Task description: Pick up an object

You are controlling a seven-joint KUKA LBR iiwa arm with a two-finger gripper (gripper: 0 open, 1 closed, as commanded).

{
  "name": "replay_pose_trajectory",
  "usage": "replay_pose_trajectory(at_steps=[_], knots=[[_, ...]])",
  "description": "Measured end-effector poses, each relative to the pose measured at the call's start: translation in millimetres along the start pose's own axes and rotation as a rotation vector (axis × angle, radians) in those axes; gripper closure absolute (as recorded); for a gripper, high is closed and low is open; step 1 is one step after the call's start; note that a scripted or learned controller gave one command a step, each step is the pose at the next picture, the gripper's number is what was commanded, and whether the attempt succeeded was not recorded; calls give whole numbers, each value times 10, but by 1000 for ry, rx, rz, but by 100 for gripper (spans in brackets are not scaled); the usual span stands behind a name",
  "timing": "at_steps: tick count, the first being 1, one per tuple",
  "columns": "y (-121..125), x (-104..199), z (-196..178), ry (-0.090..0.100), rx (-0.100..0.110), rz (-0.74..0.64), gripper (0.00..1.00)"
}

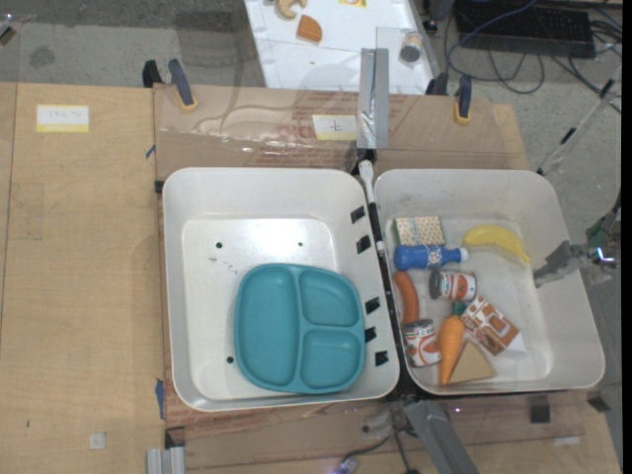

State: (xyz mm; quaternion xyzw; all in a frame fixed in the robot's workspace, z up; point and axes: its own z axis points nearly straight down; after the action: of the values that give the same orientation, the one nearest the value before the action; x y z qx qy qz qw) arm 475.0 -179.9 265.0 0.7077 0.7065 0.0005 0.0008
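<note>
The right bin [553, 196] holds several small items. A yellow banana [497, 241] lies near its back right. Along the left wall sit a patterned box [420, 231], a blue bottle [427, 257] on its side and a red sausage [406, 296]. Toward the front are a small can [456, 285], a second can [421, 343], an orange carrot [449, 348] leaning over a tan wedge [475, 367], and a red-and-white carton [491, 327]. My gripper [559, 262] pokes in at the bin's right rim, right of the banana and apart from every item.
The left bin [197, 215] carries a teal divided plate [298, 328]. A grey upright post [372, 97] stands behind the seam between the bins. Clamps hold cardboard at the back, and a white table with small toys lies beyond.
</note>
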Motion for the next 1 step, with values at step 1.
replay_pose_trajectory(at_steps=[1], knots=[[535, 45, 1570, 1, 3, -175, 0]])
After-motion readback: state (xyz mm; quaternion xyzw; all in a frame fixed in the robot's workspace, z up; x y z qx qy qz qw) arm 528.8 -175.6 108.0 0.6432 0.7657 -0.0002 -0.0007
